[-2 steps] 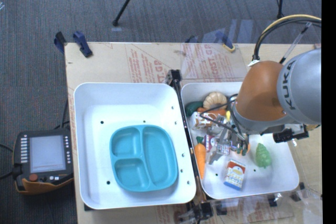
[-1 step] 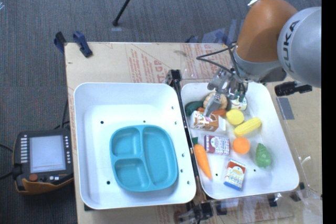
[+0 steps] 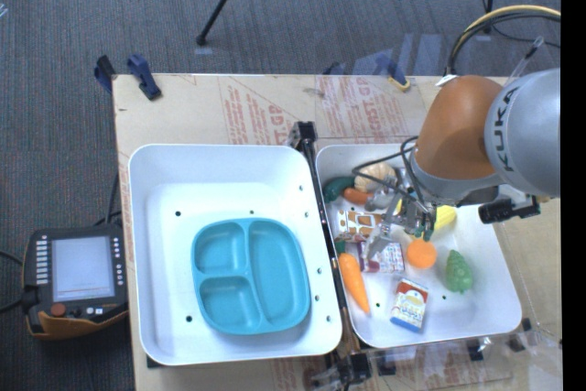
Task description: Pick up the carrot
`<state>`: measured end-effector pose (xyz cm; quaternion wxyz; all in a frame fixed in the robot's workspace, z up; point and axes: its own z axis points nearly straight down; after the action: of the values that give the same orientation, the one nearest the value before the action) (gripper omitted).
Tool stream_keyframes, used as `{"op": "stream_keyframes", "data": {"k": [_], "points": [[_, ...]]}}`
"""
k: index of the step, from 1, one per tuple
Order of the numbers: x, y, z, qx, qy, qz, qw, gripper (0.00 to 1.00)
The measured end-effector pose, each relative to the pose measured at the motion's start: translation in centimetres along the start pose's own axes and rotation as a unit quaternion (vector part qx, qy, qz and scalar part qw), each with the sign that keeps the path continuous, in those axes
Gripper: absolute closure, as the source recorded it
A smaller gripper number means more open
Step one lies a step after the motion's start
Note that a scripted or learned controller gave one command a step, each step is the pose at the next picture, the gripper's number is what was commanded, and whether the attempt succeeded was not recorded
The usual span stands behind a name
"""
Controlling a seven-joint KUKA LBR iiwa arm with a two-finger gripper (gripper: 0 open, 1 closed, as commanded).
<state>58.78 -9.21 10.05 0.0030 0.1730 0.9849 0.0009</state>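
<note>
Carrot [image 3: 353,283] in right bin [image 3: 494,311], long axis near-vertical, tip toward camera; hand [image 3: 389,232] state unclear.

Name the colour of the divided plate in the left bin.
Teal blue divided plate, clearest in the camera view.

Grey arm [image 3: 513,137] reaching from right, tool [image 3: 389,229] pointing down
</note>
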Motion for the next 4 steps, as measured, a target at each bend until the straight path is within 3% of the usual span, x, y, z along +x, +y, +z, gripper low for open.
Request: {"op": "stream_keyframes", "data": {"k": [1, 2, 3, 4], "points": [[2.8, -3.7, -2.7, 0.001, 0.003, -0.058, 0.9983, 0.0], [5.2, -6.1, 0.5, 0.0, -0.008, -0.032, 0.9994, 0.0], [0.4, -4.8, 1.2, 0.001, 0.002, 0.11, 0.994, 0.0], [5.3, -8.0, 1.3, 0.002, 0.004, 0.161, 0.987, 0.0]]}}
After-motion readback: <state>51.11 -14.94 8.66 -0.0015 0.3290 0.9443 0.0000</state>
